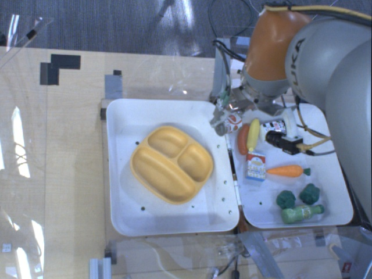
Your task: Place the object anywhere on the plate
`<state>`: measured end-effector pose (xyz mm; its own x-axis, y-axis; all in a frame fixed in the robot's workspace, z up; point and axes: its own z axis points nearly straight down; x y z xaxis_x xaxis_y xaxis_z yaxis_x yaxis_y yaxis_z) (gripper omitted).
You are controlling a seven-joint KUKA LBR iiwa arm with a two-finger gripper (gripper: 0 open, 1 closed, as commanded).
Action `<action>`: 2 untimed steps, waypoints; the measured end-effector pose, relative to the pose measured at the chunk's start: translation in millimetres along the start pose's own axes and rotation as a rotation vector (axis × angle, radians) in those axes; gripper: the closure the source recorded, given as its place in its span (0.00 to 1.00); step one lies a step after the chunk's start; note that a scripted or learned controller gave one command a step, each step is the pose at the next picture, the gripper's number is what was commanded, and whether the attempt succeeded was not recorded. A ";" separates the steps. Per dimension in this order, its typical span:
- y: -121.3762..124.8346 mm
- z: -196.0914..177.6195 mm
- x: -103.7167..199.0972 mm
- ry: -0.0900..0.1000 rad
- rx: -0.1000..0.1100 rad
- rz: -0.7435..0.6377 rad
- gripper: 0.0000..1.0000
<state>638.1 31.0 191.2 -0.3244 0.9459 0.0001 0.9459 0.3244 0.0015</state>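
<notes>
Far left: pale wooden bench (64, 173), streaked with glare, with a black L-shaped mark (58, 68) near its back left corner. Beyond the back edge, dark ribbed floor (116, 16). A small grey block (114, 86) just behind the left bin's back left corner.

Next, the left bin (116, 214), white and shallow. In its middle, the yellow three-compartment plate (171, 164), set at a slant.

At the back of the wall shared by the two bins, the gripper (222, 118), low over the rim. Open or closed: cannot tell from this angle. Just beside it, at the back left corner of the right bin (261, 205), a small red-and-white can (235, 121); held or merely near, cannot tell.

Further right along that bin's left side: a red piece (243, 143) touching a banana (253, 135), then a small carton (256, 167). In the middle, a carrot (285, 171). Toward the front edge, two dark green lumps (285, 199) and a green bottle (302, 214) lying flat.

Over the back right corner, the grey arm (331, 68) with its orange band (270, 39).
</notes>
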 end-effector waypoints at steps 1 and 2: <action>0.0 -0.1 -0.2 0.000 0.000 0.000 0.00; -55.7 9.9 56.2 0.001 0.005 0.076 0.00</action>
<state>567.3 66.1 181.2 -0.2513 0.9679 0.0008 0.9679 0.2513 -0.0036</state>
